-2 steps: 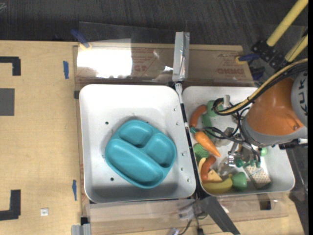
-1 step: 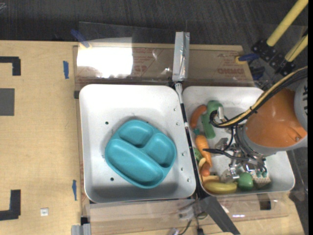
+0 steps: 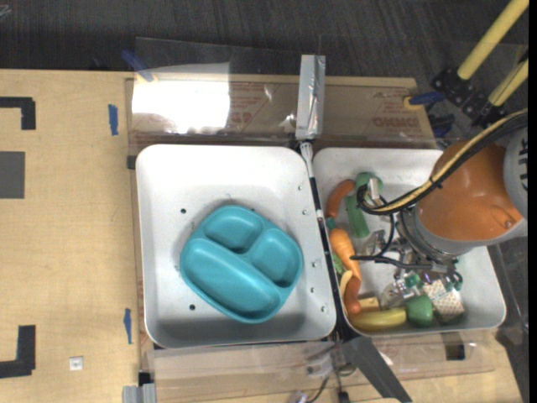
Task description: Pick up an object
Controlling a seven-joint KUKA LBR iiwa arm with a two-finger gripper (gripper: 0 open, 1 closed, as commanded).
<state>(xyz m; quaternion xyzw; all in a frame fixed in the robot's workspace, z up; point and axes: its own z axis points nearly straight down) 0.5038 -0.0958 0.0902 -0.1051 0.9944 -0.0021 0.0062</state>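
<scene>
Nearest the camera, along the front wall of the right shallow white bin (image 3: 495, 305), lies a yellow plastic banana (image 3: 379, 318), with a small green rounded toy (image 3: 420, 311) touching its right end and a pale mesh-patterned piece (image 3: 445, 302) just beside that. Just above these sits the tool (image 3: 417, 277), low in the bin among the toys; its tip is tangled in cables and hidden by the wrist, so I cannot tell its state or whether anything is gripped. To the tool's left, against the wall shared by the two bins, an orange plastic carrot (image 3: 343, 250) lies lengthwise, with a red-and-yellow toy piece (image 3: 349, 290) near its lower end. Farther back, an orange rounded toy (image 3: 339, 196) and a green elongated toy (image 3: 358, 217) sit near the bin's rear left corner, behind and left of the tool. The grey arm with its orange band (image 3: 466, 200) covers the right half of this bin. In the left shallow white bin (image 3: 159, 183) a teal plastic divided plate with three compartments (image 3: 242, 262) lies flat near the middle, well apart from the tool. Beyond both bins, brown cardboard (image 3: 369, 107) on the desk (image 3: 59, 225) carries red printing too blurred to read.
</scene>
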